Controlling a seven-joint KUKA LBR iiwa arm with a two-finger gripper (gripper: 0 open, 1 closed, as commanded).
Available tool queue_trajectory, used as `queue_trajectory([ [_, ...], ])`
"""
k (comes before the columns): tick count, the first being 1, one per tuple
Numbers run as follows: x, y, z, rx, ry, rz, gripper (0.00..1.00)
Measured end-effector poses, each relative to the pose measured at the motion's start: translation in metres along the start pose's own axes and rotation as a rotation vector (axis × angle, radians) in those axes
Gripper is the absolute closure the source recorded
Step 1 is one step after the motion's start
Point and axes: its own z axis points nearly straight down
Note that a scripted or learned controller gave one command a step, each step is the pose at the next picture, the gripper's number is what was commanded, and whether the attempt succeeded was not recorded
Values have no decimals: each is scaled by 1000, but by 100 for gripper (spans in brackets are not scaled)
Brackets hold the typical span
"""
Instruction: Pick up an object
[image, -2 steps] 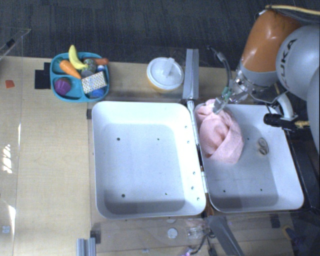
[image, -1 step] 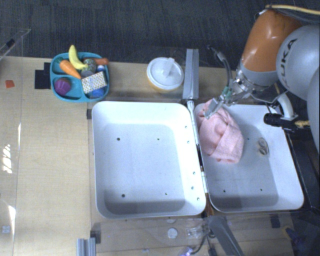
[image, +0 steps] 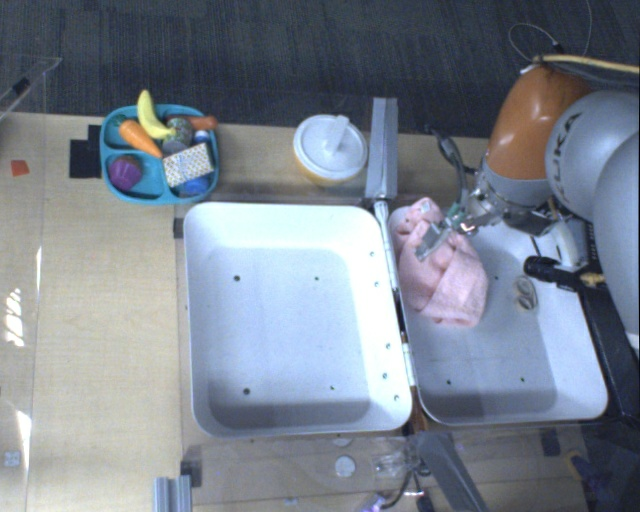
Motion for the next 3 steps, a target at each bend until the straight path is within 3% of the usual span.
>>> queue_trajectory([
  [1,-4,1,25,4,1,-40,0],
  [3,-9,-4,31,8,10,-71,0],
])
